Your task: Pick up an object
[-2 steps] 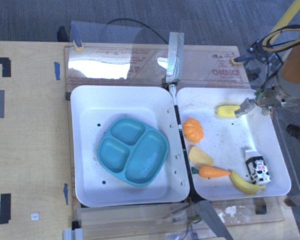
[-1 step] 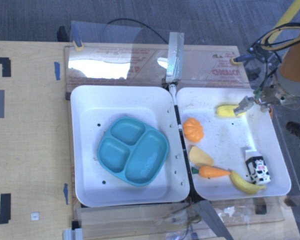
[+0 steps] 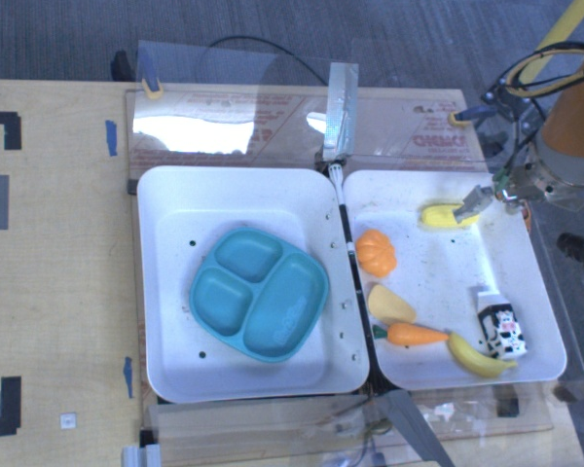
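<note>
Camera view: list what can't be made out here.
- Gripper: too small and blurred to tell its state or whether it touches the yellow item.
- Arm: cut off by the right edge.
- Yellow item: kind unclear, gripper covers its right end.
- Cow toy: details too small.
- Banana: one end under the cow toy.

Fixed above the bench, looking down at a slant. Far enough to take in both bins whole: left bin at frame centre, right bin toward the right edge. Grey floor along the top.
</note>
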